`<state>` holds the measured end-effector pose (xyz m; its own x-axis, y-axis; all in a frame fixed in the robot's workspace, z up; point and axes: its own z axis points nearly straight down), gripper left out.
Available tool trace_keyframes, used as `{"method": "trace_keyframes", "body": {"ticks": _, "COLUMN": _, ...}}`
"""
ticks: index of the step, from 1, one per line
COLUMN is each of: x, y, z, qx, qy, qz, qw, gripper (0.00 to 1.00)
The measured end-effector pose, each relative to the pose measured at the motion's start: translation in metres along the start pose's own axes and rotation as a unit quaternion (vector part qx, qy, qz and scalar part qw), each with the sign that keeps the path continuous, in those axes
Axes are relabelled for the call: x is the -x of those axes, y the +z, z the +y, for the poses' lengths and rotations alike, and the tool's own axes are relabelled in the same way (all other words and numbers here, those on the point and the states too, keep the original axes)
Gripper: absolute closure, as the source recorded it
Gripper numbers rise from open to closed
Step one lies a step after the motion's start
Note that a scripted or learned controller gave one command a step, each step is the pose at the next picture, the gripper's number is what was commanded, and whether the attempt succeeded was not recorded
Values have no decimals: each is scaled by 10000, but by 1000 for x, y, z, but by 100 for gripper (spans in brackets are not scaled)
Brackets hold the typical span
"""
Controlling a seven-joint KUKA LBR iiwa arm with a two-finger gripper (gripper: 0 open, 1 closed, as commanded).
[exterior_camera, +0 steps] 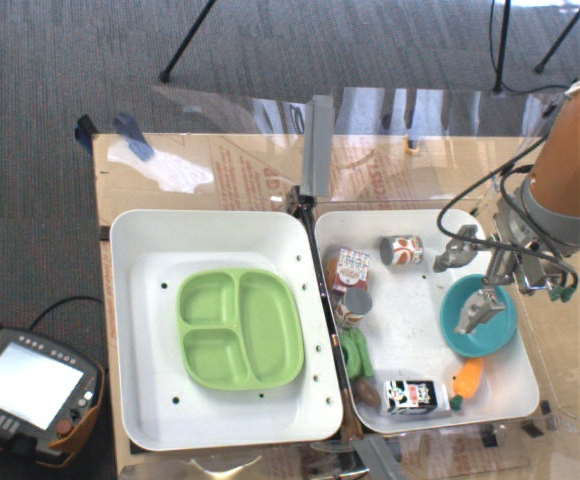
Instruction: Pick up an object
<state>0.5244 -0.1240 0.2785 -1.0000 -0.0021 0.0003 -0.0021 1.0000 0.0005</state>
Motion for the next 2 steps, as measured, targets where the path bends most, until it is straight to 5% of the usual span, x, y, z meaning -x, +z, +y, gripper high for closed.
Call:
{"method": "trace_keyframes", "body": {"ticks": 1, "x": 62, "y": 149, "z": -15, "qx": 25, "qy": -278, "qz": 81, "qw": 9996, "gripper": 0}}
{"method": "trace_keyframes", "body": {"ticks": 2, "x": -38, "y": 190, "z": -68, "qx": -6, "qy": -1065, "qz": -36, "qw": 9943, "gripper": 0}}
